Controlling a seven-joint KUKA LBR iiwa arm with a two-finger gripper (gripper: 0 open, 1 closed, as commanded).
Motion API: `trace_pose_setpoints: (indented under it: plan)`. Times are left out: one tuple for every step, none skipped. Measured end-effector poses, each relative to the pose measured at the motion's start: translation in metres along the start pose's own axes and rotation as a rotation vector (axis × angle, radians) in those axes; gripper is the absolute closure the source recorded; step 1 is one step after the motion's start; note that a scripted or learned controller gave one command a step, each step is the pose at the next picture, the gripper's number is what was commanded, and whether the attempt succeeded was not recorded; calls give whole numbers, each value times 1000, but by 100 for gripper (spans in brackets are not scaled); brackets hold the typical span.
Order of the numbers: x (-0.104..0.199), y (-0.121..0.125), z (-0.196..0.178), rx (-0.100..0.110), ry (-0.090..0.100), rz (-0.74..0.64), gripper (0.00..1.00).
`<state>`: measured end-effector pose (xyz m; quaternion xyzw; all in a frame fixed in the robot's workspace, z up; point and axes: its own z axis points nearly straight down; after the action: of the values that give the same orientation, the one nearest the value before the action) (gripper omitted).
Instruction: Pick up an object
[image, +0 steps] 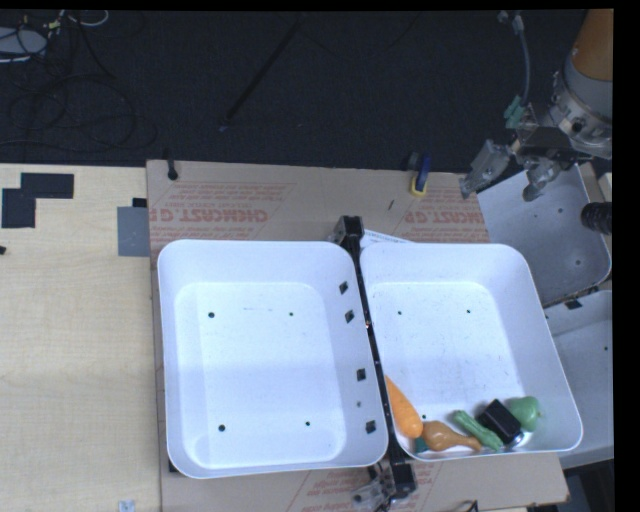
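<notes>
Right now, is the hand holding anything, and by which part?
Nothing is held. The hand hangs above the bench, apart from the objects in the right bin's near corner.

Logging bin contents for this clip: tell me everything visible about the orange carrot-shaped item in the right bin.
The orange carrot-shaped item is smooth, looks like plastic and tapers toward its upper-left end. It lies slanted on the floor of the right bin, in the near-left corner by the bins' divider. Its lower end meets a tan, lumpy piece. The gripper is far off, beyond the bin.

A brown cardboard sheet (270, 205) covers the bench (70, 330); two white bins (165, 330) (545, 330) sit side by side on it.
</notes>
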<state>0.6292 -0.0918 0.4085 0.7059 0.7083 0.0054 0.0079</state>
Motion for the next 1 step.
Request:
trace_pose_setpoints:
  plan:
    - [-53,5,-120,7,-2,6,0]
